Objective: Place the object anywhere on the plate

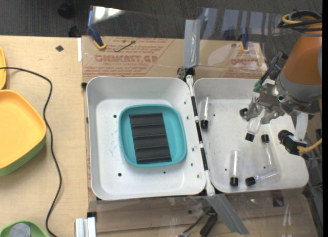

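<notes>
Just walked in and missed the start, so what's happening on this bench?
A grey-and-orange robot arm reaches into the right bin, its gripper over several clear tubes with black caps. One tube sits right at the gripper, but whether it is gripped is unclear. The teal plate in the left bin holds a black ridged insert and no tube yet.

Plate (152, 134) in left bin (102, 128); 5 vials (233, 167) scattered in right bin (225, 128); gripper (259, 115) above right bin.

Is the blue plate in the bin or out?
In. The blue plate lies flat inside the left white bin, with a black tray on it.
</notes>
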Robot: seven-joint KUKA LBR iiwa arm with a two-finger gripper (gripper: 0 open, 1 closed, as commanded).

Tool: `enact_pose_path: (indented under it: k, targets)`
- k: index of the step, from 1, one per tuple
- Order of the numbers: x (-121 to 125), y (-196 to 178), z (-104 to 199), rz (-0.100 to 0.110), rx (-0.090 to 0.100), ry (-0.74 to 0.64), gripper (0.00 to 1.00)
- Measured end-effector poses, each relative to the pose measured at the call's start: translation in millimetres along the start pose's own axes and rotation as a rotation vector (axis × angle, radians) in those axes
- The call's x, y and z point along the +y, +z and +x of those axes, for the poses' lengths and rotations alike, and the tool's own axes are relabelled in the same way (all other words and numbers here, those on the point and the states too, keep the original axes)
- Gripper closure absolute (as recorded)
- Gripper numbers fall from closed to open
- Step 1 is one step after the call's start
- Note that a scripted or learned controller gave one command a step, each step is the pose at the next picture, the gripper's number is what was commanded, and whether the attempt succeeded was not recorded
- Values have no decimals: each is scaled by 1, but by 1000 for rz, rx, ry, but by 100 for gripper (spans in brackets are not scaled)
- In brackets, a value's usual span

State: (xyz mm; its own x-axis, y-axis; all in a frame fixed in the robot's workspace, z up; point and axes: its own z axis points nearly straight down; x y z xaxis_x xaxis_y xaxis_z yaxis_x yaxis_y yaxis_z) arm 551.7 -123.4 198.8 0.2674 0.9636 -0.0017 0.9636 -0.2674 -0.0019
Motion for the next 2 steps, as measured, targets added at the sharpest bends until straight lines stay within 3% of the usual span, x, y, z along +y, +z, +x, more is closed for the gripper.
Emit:
enact_pose_path:
  k: [1, 2]
  targets:
    - [0, 0, 0, 0, 0, 0, 0]
    - [-8, -90, 32, 0, -1, 78, 0]
